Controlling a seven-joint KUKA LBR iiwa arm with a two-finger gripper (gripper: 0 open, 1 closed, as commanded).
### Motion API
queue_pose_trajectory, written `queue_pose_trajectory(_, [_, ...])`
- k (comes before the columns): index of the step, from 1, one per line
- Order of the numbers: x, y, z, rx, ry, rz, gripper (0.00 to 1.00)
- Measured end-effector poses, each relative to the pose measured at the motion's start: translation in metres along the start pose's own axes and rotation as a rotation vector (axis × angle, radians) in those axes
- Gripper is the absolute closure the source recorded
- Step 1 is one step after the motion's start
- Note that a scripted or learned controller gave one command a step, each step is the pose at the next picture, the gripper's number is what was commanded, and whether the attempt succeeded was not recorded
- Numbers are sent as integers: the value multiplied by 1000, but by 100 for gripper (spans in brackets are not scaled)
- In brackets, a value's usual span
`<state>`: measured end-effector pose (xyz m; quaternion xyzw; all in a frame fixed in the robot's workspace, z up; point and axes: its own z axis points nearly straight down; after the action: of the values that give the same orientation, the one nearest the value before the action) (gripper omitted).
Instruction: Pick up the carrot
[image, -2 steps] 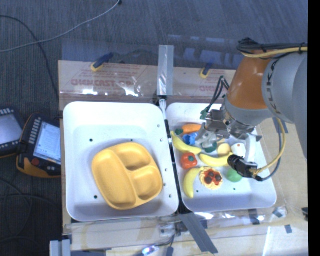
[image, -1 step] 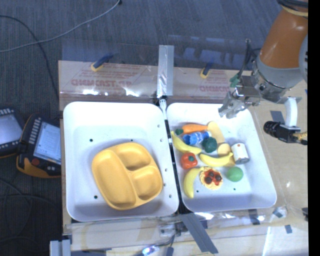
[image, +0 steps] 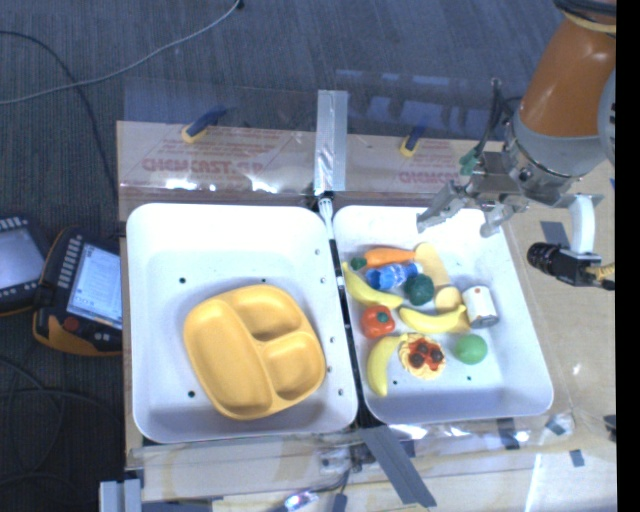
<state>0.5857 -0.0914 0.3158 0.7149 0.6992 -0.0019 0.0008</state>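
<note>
fingers (image: 462, 212) spread above one carrot (image: 388, 257), three bananas (image: 432, 320).

— Where is the carrot (image: 388, 257) seen?

— It is found in the right bin (image: 520, 300), near the bin's far left part, at the top of the heap of toy food.

— How is it laid?

— It is laid on its side, nearly level across the view, its length running left to right. A small green bit is seen at its left end.

— What is it touched by?

— It is pressed against a blue item (image: 392, 277) just below it, and a pale yellow piece (image: 430, 262) is met at its right end.

— Its look?

— Orange, slim, smooth.
</note>
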Motion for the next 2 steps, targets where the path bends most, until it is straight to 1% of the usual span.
queue_pose_trajectory(1, [-37,-12,74,1,1,-43,0])
queue_pose_trajectory(2, [-13,30,151,3,2,-133,0])
